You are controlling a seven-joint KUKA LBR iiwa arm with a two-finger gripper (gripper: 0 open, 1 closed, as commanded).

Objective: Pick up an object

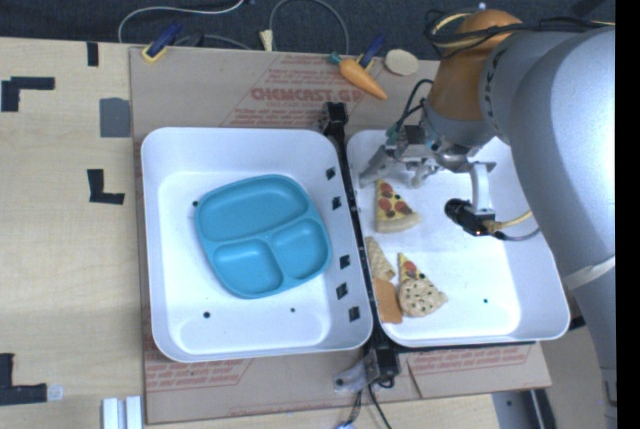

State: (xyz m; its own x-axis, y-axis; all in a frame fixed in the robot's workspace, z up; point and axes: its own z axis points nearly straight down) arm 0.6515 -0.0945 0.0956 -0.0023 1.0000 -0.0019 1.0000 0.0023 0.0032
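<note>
Grey arm (570, 147) bulk is closest to the lens, coming in over the right edge of the right bin (530, 312). Orange band sits above the wrist, near that bin's far edge. Gripper (405, 162) is low over the far-left corner of the right bin, just beside the divider; its opening cannot be told, and nothing is seen held.

Candidate objects in the right bin: pizza slice (393, 208) just in front of the gripper, apart from it; second pizza slice (418, 290) and a bread piece (382, 282) against the left wall toward the near edge. Left bin (165, 247) carries a blue divided plate (263, 235) at its centre. Toy carrot (360, 77) lies on the cardboard beyond both bins.

Judgement: approach step, no grasp yet. Nearest target appears to be the first slice. Next move calls for shifting toward the near edge, centring over the slice, descending, closing. Flat slice: risk of slipping.
</note>
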